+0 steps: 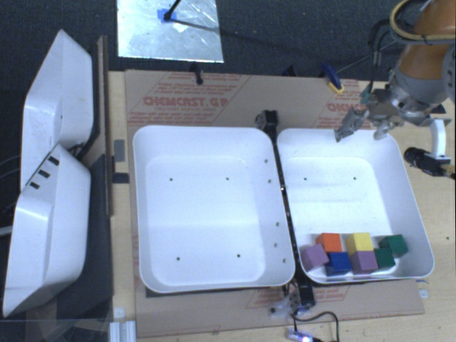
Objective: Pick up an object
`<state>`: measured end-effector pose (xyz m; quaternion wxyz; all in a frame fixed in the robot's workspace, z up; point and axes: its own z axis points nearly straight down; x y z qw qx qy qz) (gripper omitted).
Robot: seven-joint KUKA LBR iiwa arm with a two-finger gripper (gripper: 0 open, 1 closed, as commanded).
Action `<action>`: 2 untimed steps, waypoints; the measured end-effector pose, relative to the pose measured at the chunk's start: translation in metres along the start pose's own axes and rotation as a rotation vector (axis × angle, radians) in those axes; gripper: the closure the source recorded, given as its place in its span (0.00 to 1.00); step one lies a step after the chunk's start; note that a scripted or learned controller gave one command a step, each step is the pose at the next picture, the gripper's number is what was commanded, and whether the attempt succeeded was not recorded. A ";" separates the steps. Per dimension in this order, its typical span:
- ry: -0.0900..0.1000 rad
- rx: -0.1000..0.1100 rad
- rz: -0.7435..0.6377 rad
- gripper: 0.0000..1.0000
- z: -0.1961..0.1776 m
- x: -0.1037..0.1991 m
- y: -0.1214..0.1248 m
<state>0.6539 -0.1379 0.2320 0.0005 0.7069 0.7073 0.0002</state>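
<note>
Camera view. Two shallow white bins are seen side by side on a cardboard-covered bench. The left bin is seen as a bare white floor marked by a few small dark dots. The right bin holds a cluster of small blocks, all gathered along its near edge toward the lower right corner.

The cluster is recorded as follows: an orange block at the back left, a yellow block just beside it, and a green block at the far right. In front of these, a purple block is placed at the left, a blue block next to it, a second purple block beside that, and a darker green block between the second purple block and the green one. The blocks are packed closely, most touching their neighbours.

The arm is seen entering from the upper right. The gripper is positioned over the far rim of the right bin, well apart from the block cluster. Its two fingers are seen spread apart, with nothing held between them.

A sheet of reflective foil is noted beyond the bench, and two white moulded housings are noted at the left.
</note>
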 end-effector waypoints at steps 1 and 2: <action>0.002 0.004 -0.005 0.00 0.047 0.076 -0.029; 0.002 0.000 -0.005 0.00 0.045 0.149 -0.040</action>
